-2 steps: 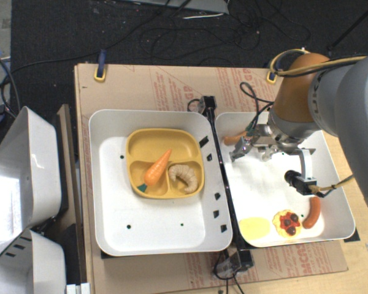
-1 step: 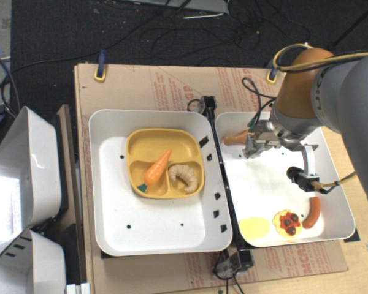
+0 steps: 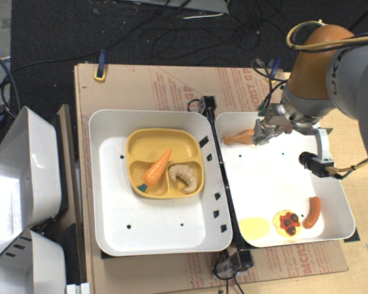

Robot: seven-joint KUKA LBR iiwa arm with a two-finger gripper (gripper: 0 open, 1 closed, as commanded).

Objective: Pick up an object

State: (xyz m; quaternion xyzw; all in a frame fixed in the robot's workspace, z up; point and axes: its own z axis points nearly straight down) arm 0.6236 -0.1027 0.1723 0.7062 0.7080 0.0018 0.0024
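Gripper [image 3: 264,131] low in right bin [image 3: 282,225], touching orange piece [image 3: 239,139] (far-left corner)

Yellow divided plate [image 3: 141,144] in left bin [image 3: 110,219] holds carrot [image 3: 157,168] and shrimp [image 3: 184,176]

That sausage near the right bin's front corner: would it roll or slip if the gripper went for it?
The sausage looks rounded and glossy, so it may roll sideways or slip from a loose pinch. It lies close to the right bin wall, which might stop a roll. It is probably a light toy.
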